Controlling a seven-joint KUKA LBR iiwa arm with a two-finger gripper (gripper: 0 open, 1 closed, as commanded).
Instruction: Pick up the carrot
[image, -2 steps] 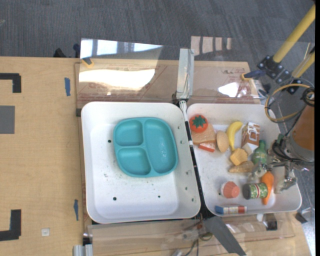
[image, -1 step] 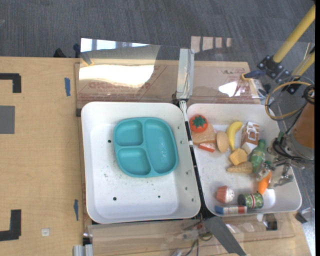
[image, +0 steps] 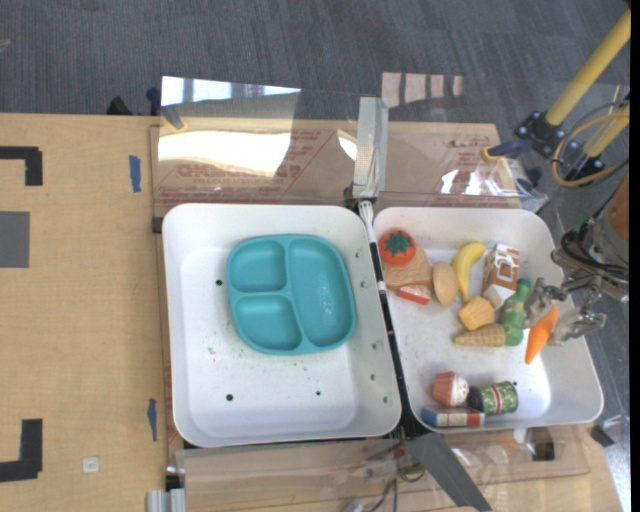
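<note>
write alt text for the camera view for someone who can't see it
The gripper reaches in from the right, right beside an orange carrot near the right edge of the right bin, which also holds a banana, a tomato and other toy food. The left bin holds a teal divided plate.

Bright, even overhead light fills the scene; strong glare streaks the clear panel (image: 235, 150) well left of and above the pincer (image: 560, 305). Soft shadows pool inside the left bin (image: 190, 400). Slight blur softens the pincer itself.
</note>
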